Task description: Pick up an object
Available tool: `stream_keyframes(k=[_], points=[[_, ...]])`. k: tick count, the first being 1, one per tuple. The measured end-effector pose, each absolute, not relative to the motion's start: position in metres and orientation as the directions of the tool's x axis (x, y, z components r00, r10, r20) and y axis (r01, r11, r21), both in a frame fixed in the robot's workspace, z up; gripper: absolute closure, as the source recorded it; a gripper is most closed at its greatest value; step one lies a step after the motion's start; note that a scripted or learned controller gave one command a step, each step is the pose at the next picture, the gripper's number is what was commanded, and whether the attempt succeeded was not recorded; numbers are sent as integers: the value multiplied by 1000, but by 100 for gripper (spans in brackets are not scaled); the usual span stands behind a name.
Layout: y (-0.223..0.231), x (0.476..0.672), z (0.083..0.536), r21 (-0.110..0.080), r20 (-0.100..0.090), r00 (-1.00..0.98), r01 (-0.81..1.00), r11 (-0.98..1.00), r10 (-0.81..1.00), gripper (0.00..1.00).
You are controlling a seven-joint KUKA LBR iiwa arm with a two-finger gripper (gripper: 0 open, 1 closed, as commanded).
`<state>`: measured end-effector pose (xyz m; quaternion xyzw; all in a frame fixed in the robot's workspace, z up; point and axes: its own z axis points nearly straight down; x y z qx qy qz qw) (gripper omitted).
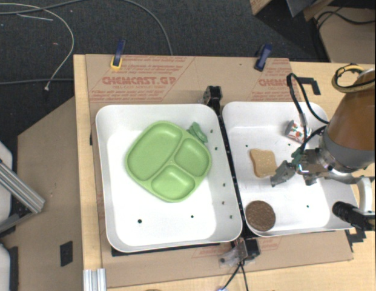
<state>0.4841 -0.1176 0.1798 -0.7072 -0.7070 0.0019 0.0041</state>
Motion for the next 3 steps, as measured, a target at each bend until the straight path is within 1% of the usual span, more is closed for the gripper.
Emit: stream_keyframes(k=[1, 2, 3], points=[[-115, 483, 137, -8, 3, 0, 1000, 0, 1000, 0], [-114, 482, 84, -7, 3, 1, 1000, -1, 1000, 0], [-114, 484, 98, 0, 2, 1, 1000, -1, 1000, 100]])
